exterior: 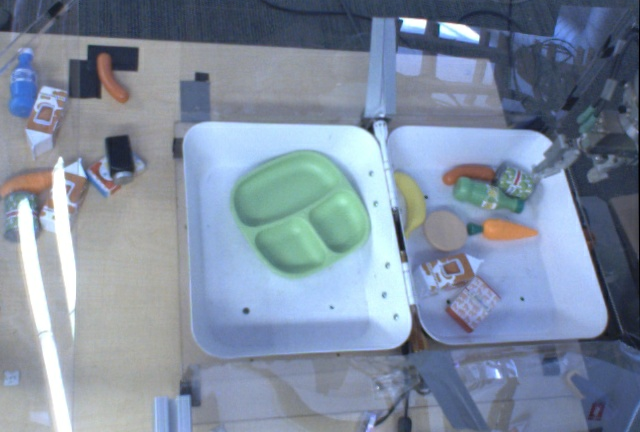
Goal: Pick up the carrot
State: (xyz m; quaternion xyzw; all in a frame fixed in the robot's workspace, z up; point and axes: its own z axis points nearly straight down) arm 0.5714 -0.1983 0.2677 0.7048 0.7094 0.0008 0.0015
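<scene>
The carrot (pixel 508 231) is orange with a green stub at its left end. It lies flat in the right bin (pixel 575 260), right of centre, pointing right. My gripper (pixel 556 158) hangs over the bin's upper right corner, above and to the right of the carrot and well apart from it. It is close to a green bottle (pixel 490 195) with a patterned cap end (pixel 516 180). I see nothing held in the gripper.
The right bin also holds a red sausage (pixel 467 174), a banana (pixel 408 201), a tan round disc (pixel 446 230), a small carton (pixel 449 270) and a red packet (pixel 472 303). A green divided plate (pixel 300 212) lies in the left bin (pixel 215 300). Loose items sit on the bench at left.
</scene>
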